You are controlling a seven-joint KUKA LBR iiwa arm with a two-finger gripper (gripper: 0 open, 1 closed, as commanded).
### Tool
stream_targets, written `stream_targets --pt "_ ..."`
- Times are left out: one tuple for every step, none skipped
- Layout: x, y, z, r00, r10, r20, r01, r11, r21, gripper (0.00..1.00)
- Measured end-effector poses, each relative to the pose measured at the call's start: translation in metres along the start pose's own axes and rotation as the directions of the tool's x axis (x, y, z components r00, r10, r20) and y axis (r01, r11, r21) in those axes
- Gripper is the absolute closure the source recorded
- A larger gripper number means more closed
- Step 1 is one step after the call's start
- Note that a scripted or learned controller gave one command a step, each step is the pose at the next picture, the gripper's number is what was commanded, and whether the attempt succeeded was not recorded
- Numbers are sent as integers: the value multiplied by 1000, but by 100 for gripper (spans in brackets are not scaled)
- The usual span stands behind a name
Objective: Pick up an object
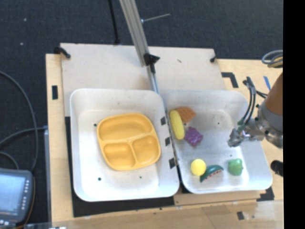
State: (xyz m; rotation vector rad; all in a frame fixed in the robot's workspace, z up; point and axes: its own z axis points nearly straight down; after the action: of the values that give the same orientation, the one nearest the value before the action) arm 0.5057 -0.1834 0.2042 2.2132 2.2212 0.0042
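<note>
Corn cob [177, 124] lies lengthwise up the right bin [217, 101]; hand [237, 138] state can't be told

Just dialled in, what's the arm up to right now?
The gripper hangs over the right bin, near its right wall and just above the green ball. It holds nothing that I can see. The yellow ball, purple piece and corn cob lie untouched; the left bin holds a yellow tray.
</note>
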Motion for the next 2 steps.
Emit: stream_targets --pt "49 11 -17 1000 -4 -3 4 1000 1 100" --pt "97 31 -14 1000 -4 -4 4 1000 4 100"
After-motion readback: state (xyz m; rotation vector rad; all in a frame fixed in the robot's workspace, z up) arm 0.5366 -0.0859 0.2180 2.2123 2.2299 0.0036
